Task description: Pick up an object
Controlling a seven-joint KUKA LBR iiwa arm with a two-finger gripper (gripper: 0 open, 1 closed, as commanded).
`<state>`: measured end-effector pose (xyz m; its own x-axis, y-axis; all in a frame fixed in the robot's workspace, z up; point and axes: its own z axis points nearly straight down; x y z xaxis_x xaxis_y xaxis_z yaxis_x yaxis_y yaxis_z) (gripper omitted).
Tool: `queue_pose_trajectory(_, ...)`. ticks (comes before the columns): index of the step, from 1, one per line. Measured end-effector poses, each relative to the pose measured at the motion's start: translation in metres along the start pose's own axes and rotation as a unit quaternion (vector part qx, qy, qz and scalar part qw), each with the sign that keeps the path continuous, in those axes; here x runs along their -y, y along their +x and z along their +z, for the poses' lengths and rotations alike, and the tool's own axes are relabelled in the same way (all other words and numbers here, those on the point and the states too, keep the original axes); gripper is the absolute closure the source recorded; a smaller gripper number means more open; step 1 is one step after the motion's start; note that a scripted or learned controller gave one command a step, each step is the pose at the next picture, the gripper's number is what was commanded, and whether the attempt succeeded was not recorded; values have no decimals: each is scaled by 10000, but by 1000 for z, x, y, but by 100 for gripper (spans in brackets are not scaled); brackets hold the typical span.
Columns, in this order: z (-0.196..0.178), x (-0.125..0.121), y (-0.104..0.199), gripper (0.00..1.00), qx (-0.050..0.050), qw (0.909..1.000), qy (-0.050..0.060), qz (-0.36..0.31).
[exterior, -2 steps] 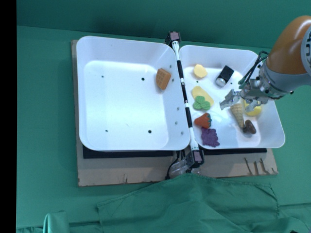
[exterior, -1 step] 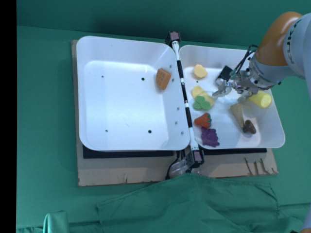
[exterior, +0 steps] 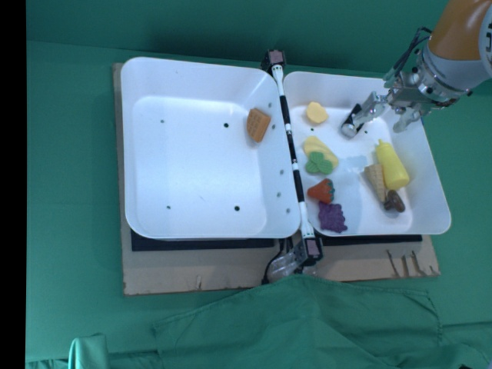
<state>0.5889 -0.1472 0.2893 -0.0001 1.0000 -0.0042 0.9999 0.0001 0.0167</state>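
Observation:
My gripper [exterior: 403,119] hangs over the far right part of the right bin [exterior: 430,206], just beyond the top of a yellow squeeze bottle [exterior: 393,166]. Nothing shows held in it. Beside the bottle lies a tan ice-cream cone [exterior: 376,180] with a brown scoop [exterior: 395,201]. Further left in that bin are a small yellow piece [exterior: 316,113], a pale yellow slab [exterior: 314,145] with a green leafy piece [exterior: 318,162] on it, a red strawberry [exterior: 321,191] and purple grapes [exterior: 332,217]. An orange waffle-like piece [exterior: 258,124] lies in the left bin [exterior: 154,91], by its right wall.
A black-and-white divider bar [exterior: 291,156] runs between the two bins. Both bins stand on a brown cardboard sheet [exterior: 192,271]. Green cloth [exterior: 307,325] bunches up in front of the bench.

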Motion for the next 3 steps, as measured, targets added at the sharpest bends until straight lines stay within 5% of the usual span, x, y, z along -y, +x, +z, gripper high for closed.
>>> queue_pose_trajectory(1,10,-86,32,0,-8,10000,33,-11)
queue_pose_trajectory(2,91,-20,31,0,-20,9999,121,29)
queue_pose_trajectory(3,102,73,38,0,6,10000,-25,33)
